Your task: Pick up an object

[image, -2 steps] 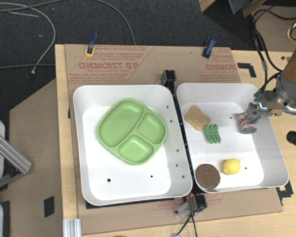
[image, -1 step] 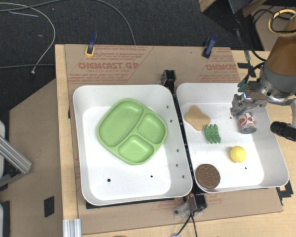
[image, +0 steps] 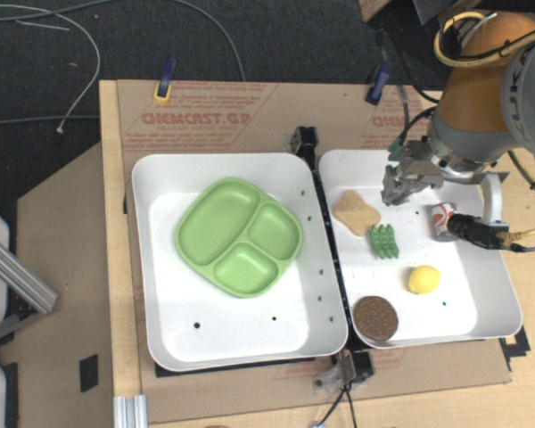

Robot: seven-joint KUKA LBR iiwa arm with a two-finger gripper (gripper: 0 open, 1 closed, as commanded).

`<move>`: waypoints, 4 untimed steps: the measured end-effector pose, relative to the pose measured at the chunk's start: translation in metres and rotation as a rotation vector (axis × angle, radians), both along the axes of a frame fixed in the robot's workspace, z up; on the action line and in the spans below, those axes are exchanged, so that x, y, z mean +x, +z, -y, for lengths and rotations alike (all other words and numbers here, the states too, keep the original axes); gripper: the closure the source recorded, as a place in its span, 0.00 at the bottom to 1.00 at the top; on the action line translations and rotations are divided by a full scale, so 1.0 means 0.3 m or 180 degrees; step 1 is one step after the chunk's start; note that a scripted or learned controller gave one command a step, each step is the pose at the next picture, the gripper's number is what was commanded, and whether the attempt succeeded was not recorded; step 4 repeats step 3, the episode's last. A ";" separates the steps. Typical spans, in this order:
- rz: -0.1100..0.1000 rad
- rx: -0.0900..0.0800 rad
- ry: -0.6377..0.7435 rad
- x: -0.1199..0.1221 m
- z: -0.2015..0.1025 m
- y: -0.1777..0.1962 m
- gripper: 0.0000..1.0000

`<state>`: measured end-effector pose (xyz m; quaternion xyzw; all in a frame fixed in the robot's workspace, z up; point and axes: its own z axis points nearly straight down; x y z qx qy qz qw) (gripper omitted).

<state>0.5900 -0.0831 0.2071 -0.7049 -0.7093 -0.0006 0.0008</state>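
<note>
Just above tan sponge [image: 356, 212]: tool [image: 394, 194].

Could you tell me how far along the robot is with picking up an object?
Nothing looks picked yet. The end effector hangs over the right bin, close to the tan piece. The green toy, yellow ball and brown disc lie loose. Grasping and lifting remain.
</note>
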 end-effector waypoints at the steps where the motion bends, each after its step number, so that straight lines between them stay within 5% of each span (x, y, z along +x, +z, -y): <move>1: 0.0011 -0.0003 -0.0003 0.080 -0.155 0.021 1.00; 3: 0.0006 0.0000 0.0001 0.171 -0.498 0.030 1.00; 4: 0.0006 0.0000 0.0001 0.171 -0.498 0.030 1.00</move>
